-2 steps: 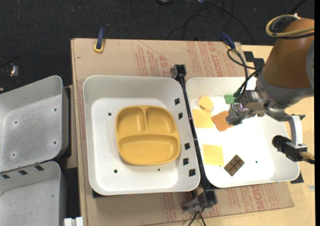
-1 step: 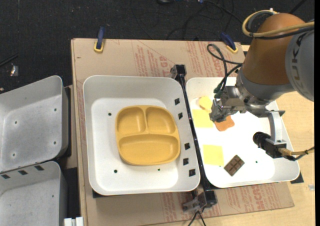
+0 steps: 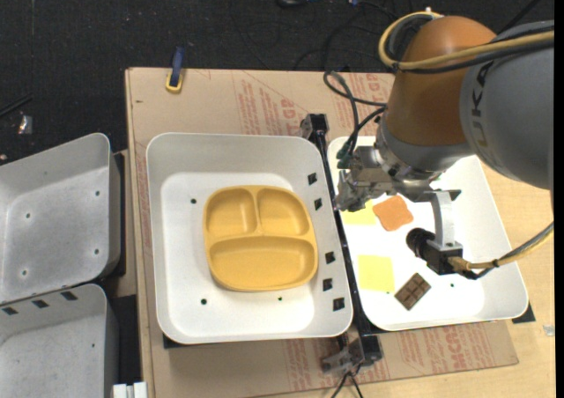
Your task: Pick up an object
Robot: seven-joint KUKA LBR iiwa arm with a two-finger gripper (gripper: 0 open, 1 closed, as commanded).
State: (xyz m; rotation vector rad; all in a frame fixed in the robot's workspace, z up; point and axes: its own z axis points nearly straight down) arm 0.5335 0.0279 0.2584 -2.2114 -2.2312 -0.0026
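Overhead camera view: two white bins sit side by side. The left bin [image 3: 176, 211] holds a yellow divided tray [image 3: 261, 238]. In the right bin [image 3: 502, 291] lie an orange square [image 3: 392, 212], a yellow square [image 3: 376, 273], a paler yellow piece [image 3: 359, 217] and a brown block [image 3: 411, 291]. The gripper [image 3: 357, 185] hangs at this bin's left edge, just above the paler piece; its grip cannot be told.

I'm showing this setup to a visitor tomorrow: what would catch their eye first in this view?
Probably the big grey arm with its orange band, reaching in from the right and hanging over the right bin. Next, the yellow divided tray sitting alone in the middle of the left bin. Under the arm lie small flat pieces: an orange square, a yellow square and a brown piece.
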